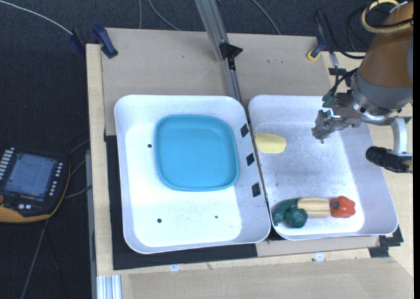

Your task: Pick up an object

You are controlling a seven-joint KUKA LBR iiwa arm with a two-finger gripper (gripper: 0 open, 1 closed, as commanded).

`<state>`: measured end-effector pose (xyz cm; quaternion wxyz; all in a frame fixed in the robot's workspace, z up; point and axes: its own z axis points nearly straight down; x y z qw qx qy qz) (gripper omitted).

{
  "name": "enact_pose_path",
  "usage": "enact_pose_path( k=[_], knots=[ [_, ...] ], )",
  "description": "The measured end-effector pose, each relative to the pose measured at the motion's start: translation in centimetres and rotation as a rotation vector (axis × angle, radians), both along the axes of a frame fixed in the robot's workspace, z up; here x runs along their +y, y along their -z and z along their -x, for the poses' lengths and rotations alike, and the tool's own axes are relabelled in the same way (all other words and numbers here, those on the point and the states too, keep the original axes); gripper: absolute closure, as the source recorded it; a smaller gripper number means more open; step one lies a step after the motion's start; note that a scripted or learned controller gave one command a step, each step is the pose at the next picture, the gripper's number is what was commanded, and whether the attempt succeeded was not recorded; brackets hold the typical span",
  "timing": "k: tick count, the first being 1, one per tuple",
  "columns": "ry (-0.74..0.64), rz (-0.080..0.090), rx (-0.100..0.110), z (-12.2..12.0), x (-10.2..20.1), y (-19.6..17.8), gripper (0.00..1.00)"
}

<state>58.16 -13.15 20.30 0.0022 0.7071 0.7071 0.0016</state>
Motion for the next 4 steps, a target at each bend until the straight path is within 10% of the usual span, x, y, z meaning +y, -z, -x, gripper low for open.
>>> enact_pose_path(
  k=[1, 4],
  knots=[
    [0.000, -0.001, 0.004, 0.0, 0.0, -1.0, 1.00],
    [-0.005, -0.002, 0.005, -0.9, 16.9, -2.4, 1.00]
  ],
)
